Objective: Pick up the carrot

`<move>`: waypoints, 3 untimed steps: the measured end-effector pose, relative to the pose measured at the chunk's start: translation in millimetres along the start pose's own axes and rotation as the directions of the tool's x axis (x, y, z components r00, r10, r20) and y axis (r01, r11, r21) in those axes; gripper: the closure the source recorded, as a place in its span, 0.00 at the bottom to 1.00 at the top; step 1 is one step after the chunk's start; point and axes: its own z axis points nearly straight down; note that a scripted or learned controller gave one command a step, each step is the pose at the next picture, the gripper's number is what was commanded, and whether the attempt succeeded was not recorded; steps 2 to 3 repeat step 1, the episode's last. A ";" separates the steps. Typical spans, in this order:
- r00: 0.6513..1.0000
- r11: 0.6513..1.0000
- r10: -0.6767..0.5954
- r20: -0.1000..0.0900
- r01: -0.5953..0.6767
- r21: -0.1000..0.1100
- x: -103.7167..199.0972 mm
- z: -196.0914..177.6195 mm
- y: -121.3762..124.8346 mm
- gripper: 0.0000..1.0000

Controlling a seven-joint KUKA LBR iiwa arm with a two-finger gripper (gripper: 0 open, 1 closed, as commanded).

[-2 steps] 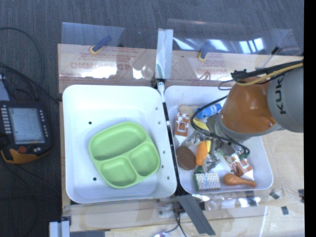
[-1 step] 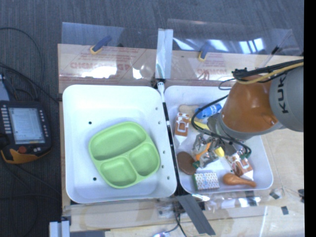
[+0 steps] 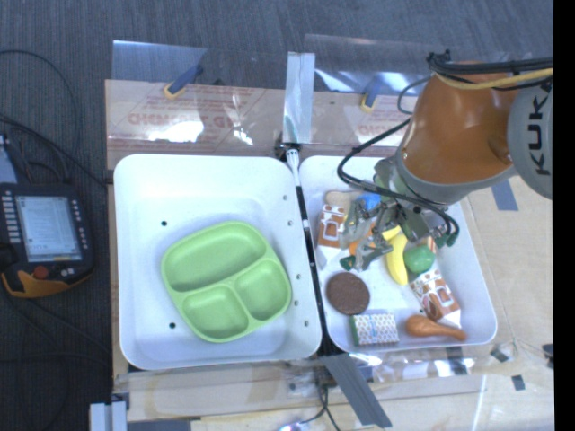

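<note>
The carrot (image 3: 363, 238) is a thin orange piece with a green leafy end. It lies slanted in the right bin (image 3: 476, 285), left of the yellow banana (image 3: 395, 260). My gripper (image 3: 402, 223) hangs low over the middle of that bin, just right of the carrot and above the banana. The arm's wide orange band (image 3: 454, 133) hides the bin's back part. Nothing is visibly lifted off the bin floor.
Around the carrot lie a small carton (image 3: 332, 224), a blue piece (image 3: 367, 206), a green round toy (image 3: 419, 259), a brown cookie (image 3: 347, 293), a second carton (image 3: 436, 294), a patterned box (image 3: 375, 328) and a drumstick (image 3: 433, 328). The left bin (image 3: 144, 196) holds a green divided plate (image 3: 226, 281).
</note>
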 end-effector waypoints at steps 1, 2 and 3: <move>0.998 0.998 -0.069 -0.003 0.069 0.000 -73.1 -107.6 -54.4 1.00; 0.998 0.998 -0.069 -0.003 0.069 0.000 -73.1 -107.6 -54.4 1.00; 0.998 0.998 -0.069 -0.003 0.069 0.000 -73.1 -107.6 -54.4 1.00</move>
